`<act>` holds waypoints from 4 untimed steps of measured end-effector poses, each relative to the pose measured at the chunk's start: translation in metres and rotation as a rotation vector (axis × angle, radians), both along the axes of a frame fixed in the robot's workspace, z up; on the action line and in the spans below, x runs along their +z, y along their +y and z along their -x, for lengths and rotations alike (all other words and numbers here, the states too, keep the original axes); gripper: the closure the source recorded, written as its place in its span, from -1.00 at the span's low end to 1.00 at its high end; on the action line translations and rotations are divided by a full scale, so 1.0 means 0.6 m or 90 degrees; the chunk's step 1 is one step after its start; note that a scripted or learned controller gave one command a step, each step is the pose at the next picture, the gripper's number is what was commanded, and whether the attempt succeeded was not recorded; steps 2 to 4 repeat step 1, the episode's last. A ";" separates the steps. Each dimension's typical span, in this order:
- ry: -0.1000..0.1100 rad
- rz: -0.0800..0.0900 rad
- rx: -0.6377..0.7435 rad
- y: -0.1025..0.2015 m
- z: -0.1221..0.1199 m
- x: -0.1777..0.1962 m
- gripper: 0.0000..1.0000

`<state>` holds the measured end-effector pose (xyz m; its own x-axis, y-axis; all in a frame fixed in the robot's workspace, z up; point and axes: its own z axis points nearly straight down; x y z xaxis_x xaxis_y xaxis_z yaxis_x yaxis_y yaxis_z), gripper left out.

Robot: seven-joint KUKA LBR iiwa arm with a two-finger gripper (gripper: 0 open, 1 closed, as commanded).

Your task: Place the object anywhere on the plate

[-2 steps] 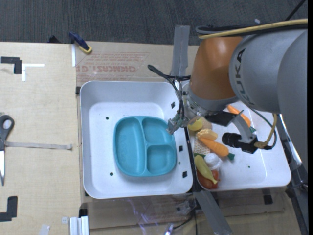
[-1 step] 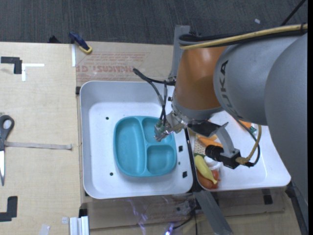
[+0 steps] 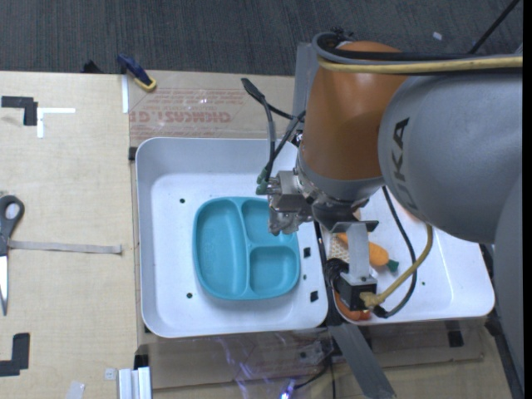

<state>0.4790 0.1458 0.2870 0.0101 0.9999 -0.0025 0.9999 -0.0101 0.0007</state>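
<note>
Gripper [image 3: 283, 219] hangs at the plate [image 3: 223, 252]'s right edge, can't tell fingers' state, so I'd move further left over a compartment before any release.

I'm seeing a pale wooden bench top [image 3: 66, 189] stretching across the left, with a dark grey carpeted floor [image 3: 166, 15] lying beyond its far edge. A flat brown cardboard sheet with red printed lettering [image 3: 195, 110] is lying on the bench, and metal scissors [image 3: 7, 239] are resting at the left edge
</note>
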 end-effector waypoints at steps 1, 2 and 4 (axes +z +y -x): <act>0.000 0.000 0.000 0.000 0.000 0.000 -1.00; 0.000 0.000 0.000 0.000 0.000 0.000 -1.00; 0.000 0.000 0.000 0.000 0.000 0.000 -1.00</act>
